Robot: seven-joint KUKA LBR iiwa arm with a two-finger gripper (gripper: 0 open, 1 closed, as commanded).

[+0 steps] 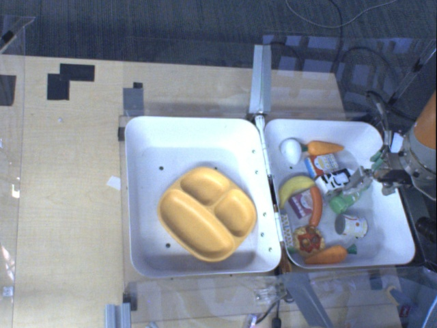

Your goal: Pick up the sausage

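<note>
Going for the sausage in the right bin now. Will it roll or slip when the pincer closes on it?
Probably. The sausage looks smooth, rounded and glossy, so it may squirm out of a pinch. It is narrow and slightly curved, likely light and stiff. The banana and purple packet press against it, so neighbours may shift too.

Arm low — hand [369, 176] leftward

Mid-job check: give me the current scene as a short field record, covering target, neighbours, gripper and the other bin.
target: sausage, lying in the right bin, near its left side
neighbours: banana on the sausage's left, green bottle on its right, carrot below it in view
gripper: gripper over the right bin's right part, apart from the sausage
left bin: left bin holds a yellow divided tray
</note>
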